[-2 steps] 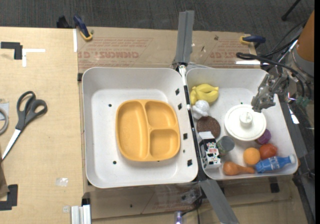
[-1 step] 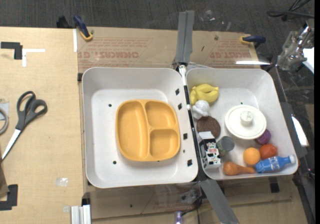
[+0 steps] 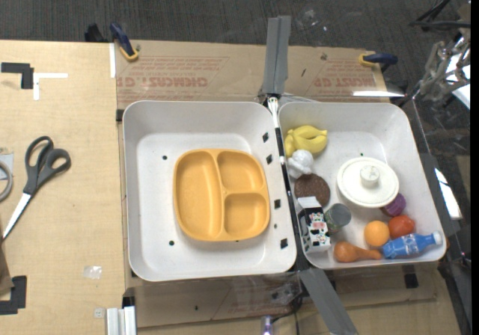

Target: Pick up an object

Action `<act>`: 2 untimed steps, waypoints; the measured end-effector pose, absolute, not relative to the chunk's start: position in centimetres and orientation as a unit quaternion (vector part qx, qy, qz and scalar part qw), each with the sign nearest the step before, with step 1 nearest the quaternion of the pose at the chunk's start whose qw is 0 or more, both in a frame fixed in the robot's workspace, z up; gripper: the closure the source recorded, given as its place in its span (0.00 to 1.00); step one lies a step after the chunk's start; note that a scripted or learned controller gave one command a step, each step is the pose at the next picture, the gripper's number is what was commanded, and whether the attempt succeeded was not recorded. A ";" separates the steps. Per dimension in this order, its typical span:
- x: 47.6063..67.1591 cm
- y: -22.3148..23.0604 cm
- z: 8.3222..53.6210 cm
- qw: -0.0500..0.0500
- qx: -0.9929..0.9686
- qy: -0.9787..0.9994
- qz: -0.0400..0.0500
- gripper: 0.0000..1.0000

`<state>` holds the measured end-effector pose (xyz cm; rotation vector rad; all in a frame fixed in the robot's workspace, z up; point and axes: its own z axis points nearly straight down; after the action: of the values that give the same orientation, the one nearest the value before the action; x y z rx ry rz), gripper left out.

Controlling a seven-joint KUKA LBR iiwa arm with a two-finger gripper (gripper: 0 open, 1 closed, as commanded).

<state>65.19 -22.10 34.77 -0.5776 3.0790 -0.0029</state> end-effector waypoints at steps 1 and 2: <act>60.8 -21.9 34.5 0.002 -0.338 0.941 0.000 1.00; 64.8 -22.1 33.2 0.004 -0.472 0.881 -0.001 1.00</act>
<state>64.79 -22.11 33.20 -1.4806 2.7628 -0.0022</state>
